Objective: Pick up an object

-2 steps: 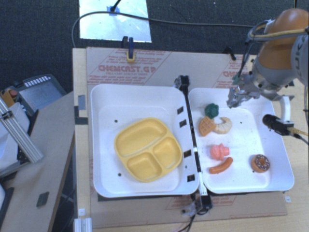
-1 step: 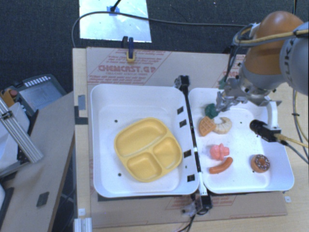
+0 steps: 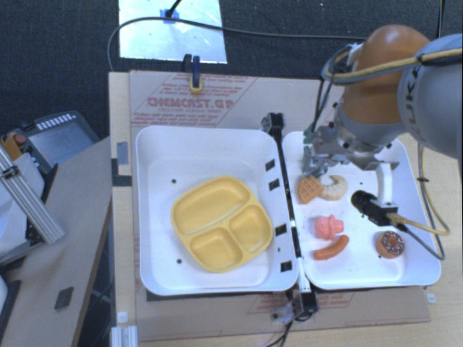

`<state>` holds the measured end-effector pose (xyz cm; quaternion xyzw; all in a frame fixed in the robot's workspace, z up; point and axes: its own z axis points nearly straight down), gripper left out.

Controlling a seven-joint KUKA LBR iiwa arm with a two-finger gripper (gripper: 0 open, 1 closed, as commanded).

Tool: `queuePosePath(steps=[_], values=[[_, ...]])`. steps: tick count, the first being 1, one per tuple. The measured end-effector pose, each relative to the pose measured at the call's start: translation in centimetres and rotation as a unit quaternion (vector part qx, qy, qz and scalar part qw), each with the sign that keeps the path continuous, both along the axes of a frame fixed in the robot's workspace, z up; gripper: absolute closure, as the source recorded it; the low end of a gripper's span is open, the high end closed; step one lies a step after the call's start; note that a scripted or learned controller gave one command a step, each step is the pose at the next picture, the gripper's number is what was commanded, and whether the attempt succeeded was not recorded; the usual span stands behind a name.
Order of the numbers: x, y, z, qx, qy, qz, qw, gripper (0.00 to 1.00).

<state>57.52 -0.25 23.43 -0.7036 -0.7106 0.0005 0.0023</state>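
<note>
The right bin (image 3: 419, 266) holds several toy foods. A brown waffle (image 3: 309, 190) lies beside a pale bagel (image 3: 335, 187) near the bin's upper left. Below them are a pink piece (image 3: 328, 227), an orange-red sausage (image 3: 330, 248) and a chocolate doughnut (image 3: 391, 244). My gripper (image 3: 318, 166) hangs down from the grey and orange arm, just above the waffle and the bagel, and nothing shows in its hold.
The left bin (image 3: 155, 157) holds a yellow divided tray (image 3: 221, 223). A black divider (image 3: 283, 194) with clips runs between the bins. A black fitting with a yellow cable (image 3: 372, 207) sits over the right bin, right of the bagel. The arm's bulk covers that bin's upper right.
</note>
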Motion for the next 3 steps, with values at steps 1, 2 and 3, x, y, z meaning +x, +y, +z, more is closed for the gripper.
queuePosePath(steps=[1, 2, 3], values=[[-1.8, 4.5, 0.3, -0.0006, 0.000, 0.000, 1.0000, 1.00], [-3.2, 10.5, -0.3, -0.0001, 0.000, 0.001, 1.0000, 1.00], [-3.1, 10.1, -0.3, -0.0013, -0.001, -0.003, 1.0000, 0.00]])
